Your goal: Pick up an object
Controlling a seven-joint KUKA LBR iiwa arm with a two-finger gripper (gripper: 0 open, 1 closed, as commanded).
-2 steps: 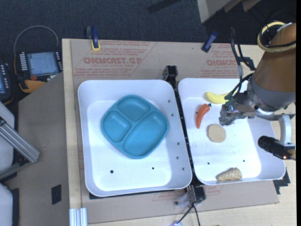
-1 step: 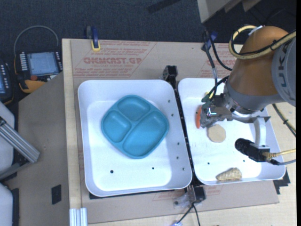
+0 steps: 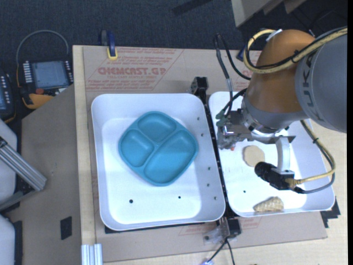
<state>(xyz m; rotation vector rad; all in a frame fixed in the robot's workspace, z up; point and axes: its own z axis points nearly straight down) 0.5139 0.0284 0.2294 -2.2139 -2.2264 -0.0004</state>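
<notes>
— Objects for picking are seen in the right bin (image 3: 317, 200): a round tan cookie-like piece (image 3: 253, 155) near the middle and a rough, crusty beige piece (image 3: 268, 205) by the near rim. Where is the gripper placed?

— The gripper (image 3: 227, 138) is lowered over the right bin's left side, close to the divide between bins, just beside the round piece. Its state cannot be told, since it is masked by the wrist and the orange band (image 3: 278, 73) above it.

— And the left bin (image 3: 110, 203)?

— A blue divided plate (image 3: 158, 147) with three compartments is laid at its centre, well apart from the arm. A black fitting (image 3: 274, 175) with a yellow cable is seen between the two beige pieces.
</notes>
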